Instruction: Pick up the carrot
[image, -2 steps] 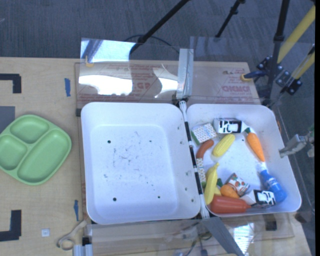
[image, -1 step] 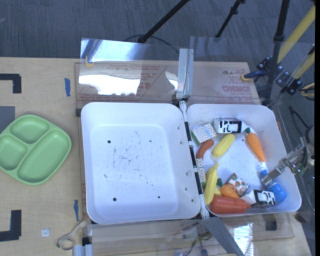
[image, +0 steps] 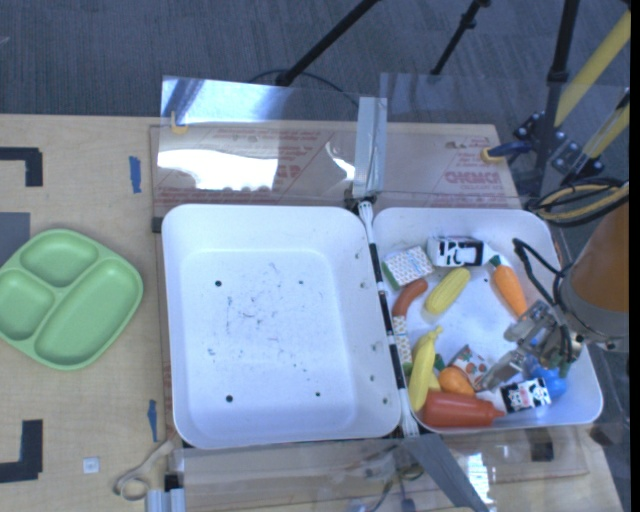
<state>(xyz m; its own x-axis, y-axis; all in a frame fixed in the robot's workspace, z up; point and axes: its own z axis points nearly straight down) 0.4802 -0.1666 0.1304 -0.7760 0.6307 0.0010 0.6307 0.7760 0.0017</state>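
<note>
**End effector low in the right bin, carrot waiting behind it**

Nearest the camera, at the front of the shallow white right-hand bin (image: 585, 400), a fat red plastic pepper (image: 458, 408) lies along the front wall with a small round orange toy fruit (image: 455, 380) just behind it. A yellow plastic banana (image: 424, 362) leans up the divider side. Here's the end effector (image: 497, 373) — metal fingers slanting down into the clutter near a black-and-white cow-patterned carton (image: 524, 396) and a blue object I can't identify. Whether those fingers are apart or closed, I cannot tell; they blur into the toys around them, and nothing is plainly caught between them.

Further back sits the target: the tapered orange plastic carrot (image: 509, 290), lying flat near the bin's right wall and pointing toward the front, clear of the fingers. My read — the end effector is too far forward and would need to travel back to reach it. A black cable (image: 535, 262) loops close by, a likely snag.

Mid-bin: a yellow plastic corn cob (image: 447, 289), an orange-red sausage-shaped toy (image: 408, 296), a checked white packet (image: 408, 265). At the rear, a second black-and-white carton (image: 455, 252).

The broad white left-hand bin (image: 180, 330) sits alongside, and out on the wooden desk (image: 70, 160) rests a green divided plastic plate (image: 66, 297). The arm's grey-and-orange body is cut off at the right edge.
</note>
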